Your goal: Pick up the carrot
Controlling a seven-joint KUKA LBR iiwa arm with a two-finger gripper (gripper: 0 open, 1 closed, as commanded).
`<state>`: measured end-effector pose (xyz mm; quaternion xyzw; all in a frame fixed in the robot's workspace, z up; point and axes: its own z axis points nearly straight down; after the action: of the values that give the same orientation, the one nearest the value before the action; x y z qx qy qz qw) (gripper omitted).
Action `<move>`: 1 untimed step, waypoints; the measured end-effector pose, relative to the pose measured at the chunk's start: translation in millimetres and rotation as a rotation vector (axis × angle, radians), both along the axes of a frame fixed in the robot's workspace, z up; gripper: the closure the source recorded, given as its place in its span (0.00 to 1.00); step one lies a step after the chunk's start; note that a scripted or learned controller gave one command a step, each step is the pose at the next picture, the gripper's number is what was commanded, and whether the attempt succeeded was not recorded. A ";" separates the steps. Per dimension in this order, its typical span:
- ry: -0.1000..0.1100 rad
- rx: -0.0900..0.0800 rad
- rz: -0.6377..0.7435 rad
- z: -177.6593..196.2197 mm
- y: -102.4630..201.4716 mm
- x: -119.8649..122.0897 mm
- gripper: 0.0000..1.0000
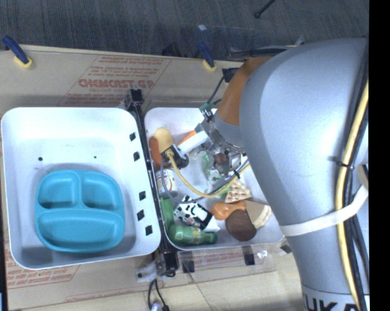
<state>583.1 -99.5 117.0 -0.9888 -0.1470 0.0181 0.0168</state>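
Note:
The right bin (175,116) holds a heap of toy food. An orange-red elongated piece that looks like the carrot (155,153) lies along the bin's left wall, beside a tan rounded piece (162,137). A short bright-orange piece (186,137) joined to a white part lies just right of them. My gripper (219,162) hangs low over the middle of this bin, about a hand's width right of the carrot and apart from it. Nothing is visibly held. The grey arm hides the bin's right side.
A pizza slice (238,190), an orange drumstick (222,209), a brown ice-cream cone (243,223), a cow-patterned piece (192,214) and a green piece (192,236) crowd the bin's near end. A yellow cable (182,177) loops above them. The left bin (26,128) holds a blue divided tray (78,211).

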 end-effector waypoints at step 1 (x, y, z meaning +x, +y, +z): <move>-0.037 -0.011 0.531 35.4 -50.2 -8.5 0.00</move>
<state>574.6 -149.6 152.5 -0.9159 -0.4013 0.0048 0.0035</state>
